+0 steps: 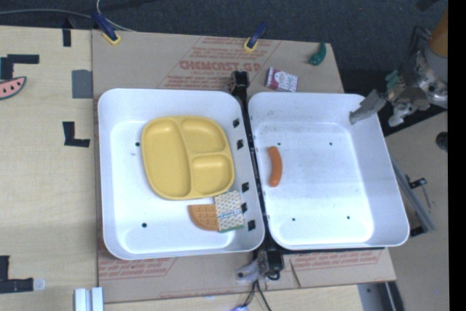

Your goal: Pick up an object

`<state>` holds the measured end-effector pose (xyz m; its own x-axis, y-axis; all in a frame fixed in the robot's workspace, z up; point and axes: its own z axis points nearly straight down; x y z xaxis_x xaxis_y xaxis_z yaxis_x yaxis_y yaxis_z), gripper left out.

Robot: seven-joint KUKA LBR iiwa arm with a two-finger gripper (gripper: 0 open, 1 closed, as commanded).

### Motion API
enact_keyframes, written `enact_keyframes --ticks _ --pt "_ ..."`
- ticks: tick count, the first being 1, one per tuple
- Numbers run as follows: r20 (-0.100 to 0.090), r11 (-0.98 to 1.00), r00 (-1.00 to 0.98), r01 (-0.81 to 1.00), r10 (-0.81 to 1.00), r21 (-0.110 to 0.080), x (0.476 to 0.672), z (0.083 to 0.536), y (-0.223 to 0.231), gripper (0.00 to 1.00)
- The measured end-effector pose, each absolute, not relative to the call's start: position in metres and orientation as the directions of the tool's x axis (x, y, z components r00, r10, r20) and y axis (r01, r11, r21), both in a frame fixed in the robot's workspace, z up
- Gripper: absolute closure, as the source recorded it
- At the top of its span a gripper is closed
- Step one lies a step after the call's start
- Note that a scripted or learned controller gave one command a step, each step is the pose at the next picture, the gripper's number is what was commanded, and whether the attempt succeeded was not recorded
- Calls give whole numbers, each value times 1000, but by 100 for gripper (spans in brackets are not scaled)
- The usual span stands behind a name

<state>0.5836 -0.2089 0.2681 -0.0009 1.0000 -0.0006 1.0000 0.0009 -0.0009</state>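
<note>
An orange sausage (275,166) lies in the right bin (378,226), close to its left wall. In the left bin (120,229) sits a yellow divided plate (189,156), with a brown waffle-like piece (202,215) and a small patterned packet (228,210) just in front of it. My gripper (382,109) hangs over the right bin's far right corner, well away from the sausage and with nothing seen in it.
A small red and white packet (281,79) and a teal bit (318,53) lie on the cardboard behind the bins. Two yellow clamps (108,30) (255,38) hold the cardboard's far edge. A black divider (246,156) runs between the bins.
</note>
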Motion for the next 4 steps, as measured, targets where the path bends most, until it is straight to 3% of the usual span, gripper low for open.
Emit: enact_keyframes --ticks 1,2,3,4 --pt "1 2 -2 1000 1000 -3 646 168 -131 0" --pt "-1 2 -2 1000 1000 2 654 86 -109 0" --pt "-3 3 -3 1000 1000 3 655 96 -109 100" --pt "-3 3 -3 1000 1000 2 654 95 -109 0"
